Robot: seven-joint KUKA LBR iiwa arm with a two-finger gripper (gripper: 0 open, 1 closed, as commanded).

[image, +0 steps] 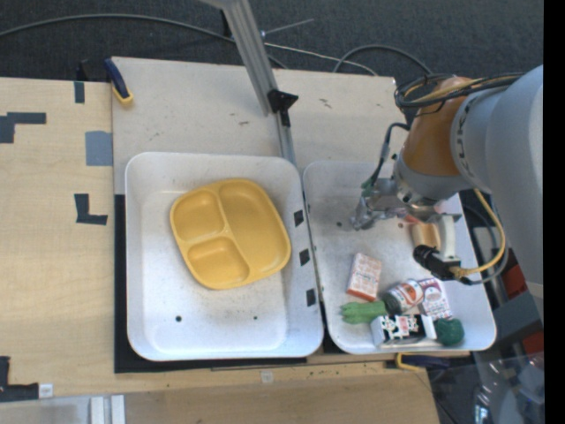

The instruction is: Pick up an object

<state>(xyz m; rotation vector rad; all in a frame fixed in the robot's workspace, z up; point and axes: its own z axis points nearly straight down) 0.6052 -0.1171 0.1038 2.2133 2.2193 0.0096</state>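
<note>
Down by the near edge of the right bin (328,237), a little pile of things is sitting together: a black and white pack (402,328), a green toy (360,312) on one side of it, a dark green ball (450,330) on the other, and a small can (408,295) just behind. A small orange and white box (364,276) is lying a bit farther up, near the middle of that bin. The gripper (366,219) is hanging over the far part of the right bin, above bare white floor, well apart from the box and the pile. Its fingers are looking small and dark, and I cannot tell if they are apart or together. Nothing is showing between them. The left bin (146,263) is holding a yellow plate (230,232) with three parts, lying flat near the middle. Both bins are sitting side by side on the table (53,228).
</note>
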